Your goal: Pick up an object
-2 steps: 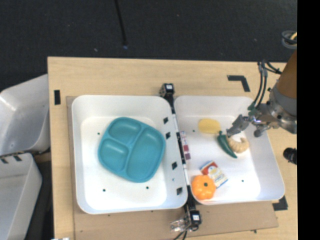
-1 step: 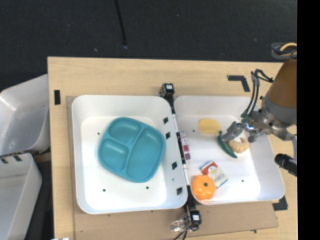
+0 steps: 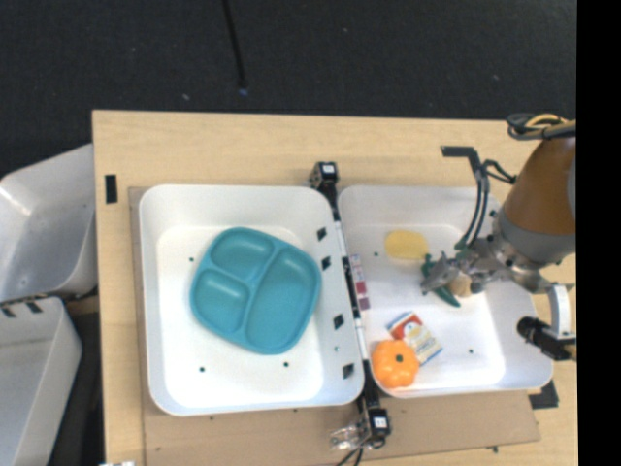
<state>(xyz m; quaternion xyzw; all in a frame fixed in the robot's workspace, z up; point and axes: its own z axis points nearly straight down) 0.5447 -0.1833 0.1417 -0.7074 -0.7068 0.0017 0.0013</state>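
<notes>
Lying beside claw (image 3: 439,282): yellow object (image 3: 406,245)

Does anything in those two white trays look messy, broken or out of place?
Nothing looks spilled or broken. The teal plate lies flat in the left bin. In the right bin, a yellow object, a small packet and an orange pumpkin lie scattered.

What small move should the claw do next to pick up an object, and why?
Probably a short shift toward the yellow object, then a descent. The claw sits low in the right bin, just below and right of that object, with nothing clearly between its tips. The orange pumpkin and small packet lie farther away, near the front wall.
</notes>
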